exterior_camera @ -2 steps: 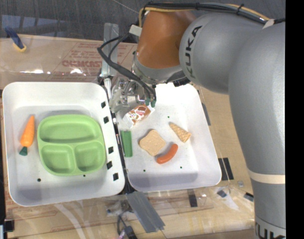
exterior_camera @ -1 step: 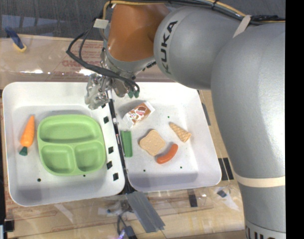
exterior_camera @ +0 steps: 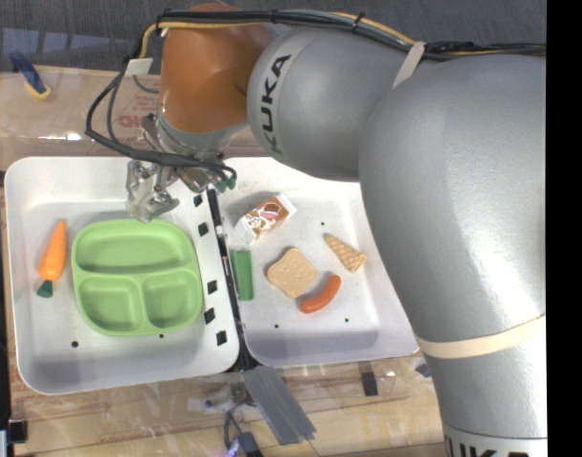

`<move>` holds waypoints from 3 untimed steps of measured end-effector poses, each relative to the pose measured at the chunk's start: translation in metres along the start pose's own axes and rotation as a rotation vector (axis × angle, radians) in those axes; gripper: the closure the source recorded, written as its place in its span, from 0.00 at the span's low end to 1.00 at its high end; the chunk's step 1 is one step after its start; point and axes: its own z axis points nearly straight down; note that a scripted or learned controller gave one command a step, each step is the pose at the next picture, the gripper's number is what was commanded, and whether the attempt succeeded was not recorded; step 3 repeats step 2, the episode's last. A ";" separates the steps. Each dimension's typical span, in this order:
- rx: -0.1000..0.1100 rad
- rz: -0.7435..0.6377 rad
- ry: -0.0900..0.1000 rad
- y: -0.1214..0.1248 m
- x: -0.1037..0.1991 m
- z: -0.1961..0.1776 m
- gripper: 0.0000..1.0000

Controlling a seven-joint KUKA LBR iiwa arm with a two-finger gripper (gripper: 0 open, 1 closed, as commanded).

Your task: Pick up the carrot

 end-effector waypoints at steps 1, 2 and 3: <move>0.002 -0.327 -0.006 0.065 -0.046 -0.013 1.00; 0.004 -1.030 -0.006 0.071 -0.049 -0.091 1.00; 0.004 -1.030 -0.006 0.071 -0.049 -0.091 1.00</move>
